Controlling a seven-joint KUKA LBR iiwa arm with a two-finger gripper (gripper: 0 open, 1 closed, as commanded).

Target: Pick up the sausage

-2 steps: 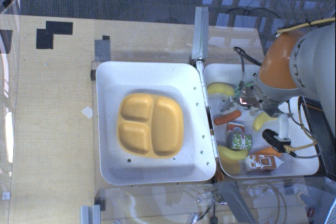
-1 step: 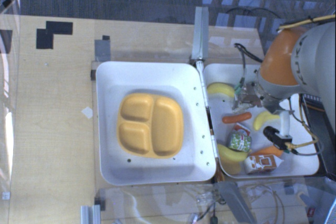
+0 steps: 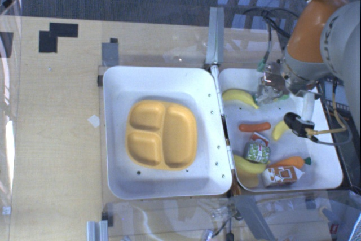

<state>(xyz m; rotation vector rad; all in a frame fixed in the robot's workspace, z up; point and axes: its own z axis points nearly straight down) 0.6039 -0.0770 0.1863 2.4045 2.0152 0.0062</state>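
— Honestly, what was hard to make out?
— The gripper (image 3: pixel 274 89) was a cluttered metal cluster under the grey arm (image 3: pixel 327 36); I could not tell how its fingers stood. The arm was cut off by the view's right edge, and a black cable end (image 3: pixel 297 124) crossed part of the right bin (image 3: pixel 333 175).
— Any room to move?
— Little. The right bin was crowded: a banana (image 3: pixel 240 97) just beside the gripper, a small yellow piece (image 3: pixel 280 130), a green-labelled can (image 3: pixel 257 151) resting on a second banana (image 3: pixel 248 166), a carrot (image 3: pixel 290 162) and a small carton (image 3: pixel 280 176). The left bin (image 3: pixel 113 121) held a yellow divided tray (image 3: pixel 162 134) with bare white floor around it.
— And the sausage (image 3: pixel 254 127)?
— It lay flat mid-bin, near the left wall, below the gripper and apart from it, just above the can.
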